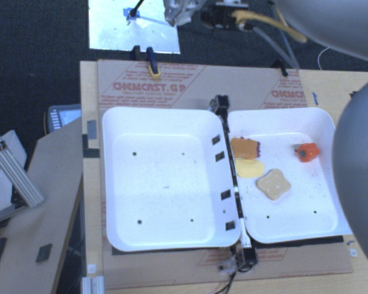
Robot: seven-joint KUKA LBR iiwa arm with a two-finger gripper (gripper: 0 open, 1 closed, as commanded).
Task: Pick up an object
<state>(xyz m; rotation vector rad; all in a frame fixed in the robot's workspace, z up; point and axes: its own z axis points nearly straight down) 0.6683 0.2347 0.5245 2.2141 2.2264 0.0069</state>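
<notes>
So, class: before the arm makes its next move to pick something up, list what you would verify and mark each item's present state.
1. Objects in right bin: ok, four.
2. Orange object apart from others: ok.
3. Toast-shaped piece has free sides: ok, though close to yellow piece.
4. Orange-and-purple piece clear of wall: not ok, beside divider.
5. Hand above a target: not ok, beyond the bins.
6. Hand open: cannot tell.

A robotics lab: two white bins point(165, 182) clamped onto a protective-film-covered sheet point(190, 81) on a wooden bench point(89, 90), aluminium framing point(12, 167) alongside, cables point(276, 32) trailing from the grey arm point(331, 11) overhead.
</notes>
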